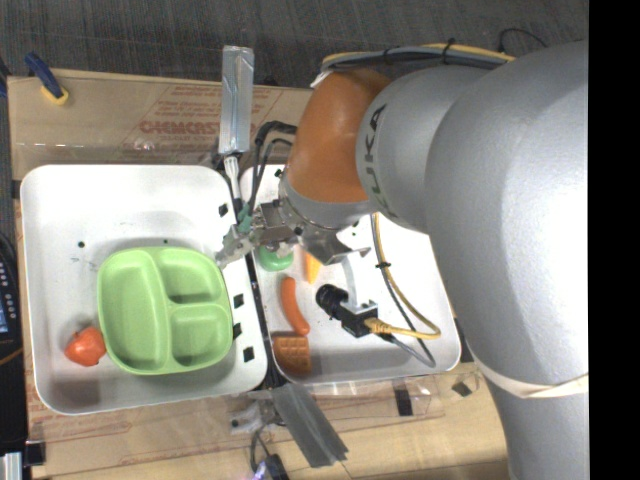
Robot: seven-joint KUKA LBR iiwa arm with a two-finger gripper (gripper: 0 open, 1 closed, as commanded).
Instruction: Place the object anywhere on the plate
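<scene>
— Where is the carrot (293, 306) lying?
— Just right of the green plate (165, 308), in the neighbouring bin, pointing away from it, below the hand (268, 240).
— And the grip?
— I cannot tell.

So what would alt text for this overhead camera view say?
A big grey robot arm reaches over two white bins. The left bin holds a green divided plate and a red tomato-like item; the right holds an orange carrot-like piece.
</scene>
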